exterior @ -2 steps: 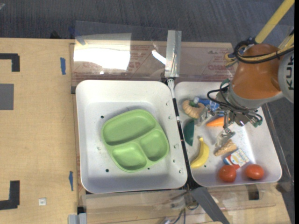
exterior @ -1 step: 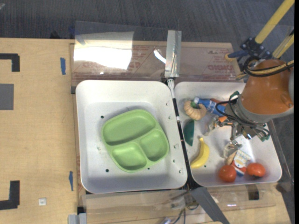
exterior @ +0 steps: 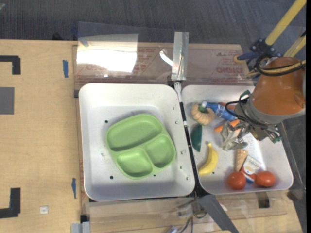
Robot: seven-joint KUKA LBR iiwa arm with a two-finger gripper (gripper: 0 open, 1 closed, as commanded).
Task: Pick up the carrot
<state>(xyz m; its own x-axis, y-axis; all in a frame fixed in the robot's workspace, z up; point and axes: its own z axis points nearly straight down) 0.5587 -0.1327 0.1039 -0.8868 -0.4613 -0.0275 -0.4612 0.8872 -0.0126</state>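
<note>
The carrot [exterior: 224, 126] is a small orange piece in the right bin [exterior: 284, 161], just below a blue item [exterior: 217, 109]. Only part of it shows, since the arm's wrist covers its right end. My gripper [exterior: 235, 140] hangs over the middle of the right bin, immediately right of and slightly below the carrot's visible end. I cannot make out whether it touches the carrot. The orange band of the arm [exterior: 278, 92] sits above it, toward the bin's far right.
The right bin also holds a tan pretzel-like item [exterior: 200, 114], a dark green piece [exterior: 197, 137], a banana [exterior: 209, 160], a tan cone [exterior: 240, 158], a white packet [exterior: 252, 165] and two tomatoes [exterior: 236, 180]. A green divided plate [exterior: 140, 144] lies in the left bin [exterior: 92, 130].
</note>
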